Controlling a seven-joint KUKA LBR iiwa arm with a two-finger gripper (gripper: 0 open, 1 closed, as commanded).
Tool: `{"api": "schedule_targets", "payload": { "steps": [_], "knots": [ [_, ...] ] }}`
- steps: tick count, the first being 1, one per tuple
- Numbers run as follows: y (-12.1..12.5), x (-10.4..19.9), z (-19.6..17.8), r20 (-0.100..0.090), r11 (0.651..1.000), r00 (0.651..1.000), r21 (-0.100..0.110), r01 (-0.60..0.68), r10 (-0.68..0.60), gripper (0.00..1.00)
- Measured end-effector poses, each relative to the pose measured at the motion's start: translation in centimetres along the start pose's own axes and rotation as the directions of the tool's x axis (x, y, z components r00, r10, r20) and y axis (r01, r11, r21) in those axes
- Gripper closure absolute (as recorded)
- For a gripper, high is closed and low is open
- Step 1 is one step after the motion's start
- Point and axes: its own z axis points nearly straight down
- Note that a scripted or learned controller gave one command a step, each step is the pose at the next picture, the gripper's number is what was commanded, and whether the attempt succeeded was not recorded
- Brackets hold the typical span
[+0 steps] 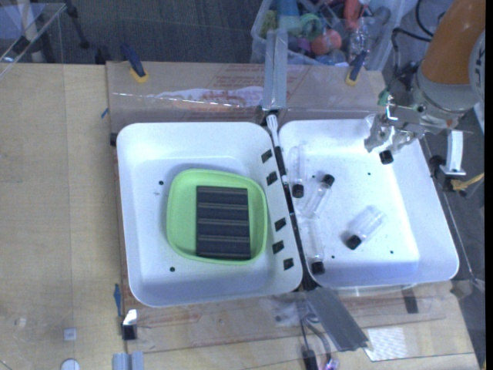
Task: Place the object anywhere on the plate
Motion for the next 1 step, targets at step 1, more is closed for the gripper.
{"api": "schedule_targets", "payload": {
  "steps": [1],
  "knots": [
    [0.01,-0.01,-0.02,0.0,1.0,1.0,0.0,0.0,0.0,0.0]
  ]
}}
